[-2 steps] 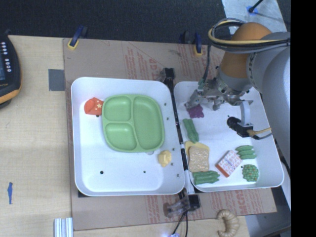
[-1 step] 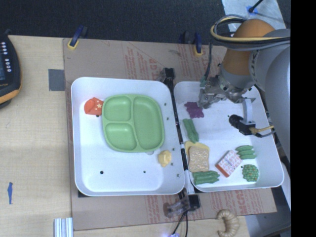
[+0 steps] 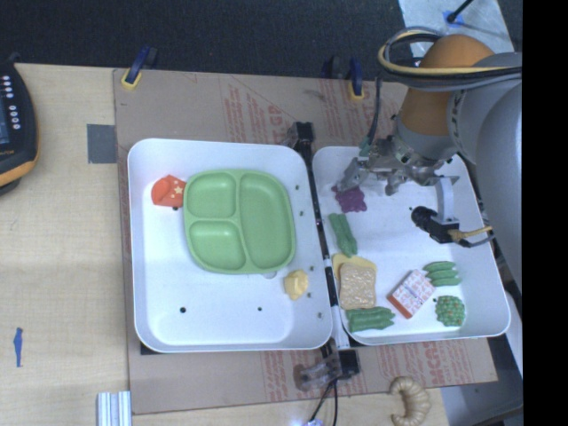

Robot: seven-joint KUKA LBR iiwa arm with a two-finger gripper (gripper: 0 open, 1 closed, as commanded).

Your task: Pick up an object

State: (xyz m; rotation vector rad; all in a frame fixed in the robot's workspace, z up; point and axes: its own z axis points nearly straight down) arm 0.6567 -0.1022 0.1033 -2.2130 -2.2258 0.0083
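My gripper (image 3: pixel 377 174) hangs low over the far end of the right bin (image 3: pixel 395 242), under the orange wrist band. A purple bunch of grapes (image 3: pixel 352 199) lies just below and to the left of it, close to it; I cannot tell whether they touch. A green pickle (image 3: pixel 343 234) lies nearer the front along the bin's left wall. Nothing shows as held.
The right bin's front holds a slice of bread (image 3: pixel 358 285), green beans (image 3: pixel 370 319), a red and white packet (image 3: pixel 411 293), pea pods (image 3: pixel 441 273) and a green bumpy piece (image 3: pixel 450 310). The left bin (image 3: pixel 142 264) bears a green divided plate (image 3: pixel 240 220), a red piece (image 3: pixel 167 191) and a yellow piece (image 3: pixel 296 283).
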